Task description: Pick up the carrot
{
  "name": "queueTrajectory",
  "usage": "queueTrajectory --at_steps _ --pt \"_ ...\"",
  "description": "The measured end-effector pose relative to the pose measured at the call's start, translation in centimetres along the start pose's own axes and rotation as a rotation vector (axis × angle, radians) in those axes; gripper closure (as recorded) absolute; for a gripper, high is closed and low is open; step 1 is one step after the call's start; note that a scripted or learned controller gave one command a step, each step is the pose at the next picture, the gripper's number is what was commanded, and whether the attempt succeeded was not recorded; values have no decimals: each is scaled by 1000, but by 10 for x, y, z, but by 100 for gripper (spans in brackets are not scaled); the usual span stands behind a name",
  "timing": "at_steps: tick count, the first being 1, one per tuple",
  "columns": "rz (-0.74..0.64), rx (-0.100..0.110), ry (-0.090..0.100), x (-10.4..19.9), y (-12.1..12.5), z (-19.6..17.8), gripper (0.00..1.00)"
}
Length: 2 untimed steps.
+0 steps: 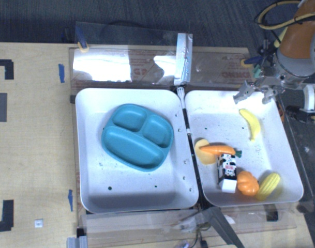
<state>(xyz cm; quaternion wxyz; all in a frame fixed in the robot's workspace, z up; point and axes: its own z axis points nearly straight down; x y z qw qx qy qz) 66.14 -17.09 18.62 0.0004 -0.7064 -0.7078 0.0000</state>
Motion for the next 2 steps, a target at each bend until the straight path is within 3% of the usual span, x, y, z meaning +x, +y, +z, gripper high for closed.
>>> queueTrajectory --at_steps 1,2 --pt "-18 0 2 85 -16 1 0" --pt "10 -7 -2 54 5 98 0"
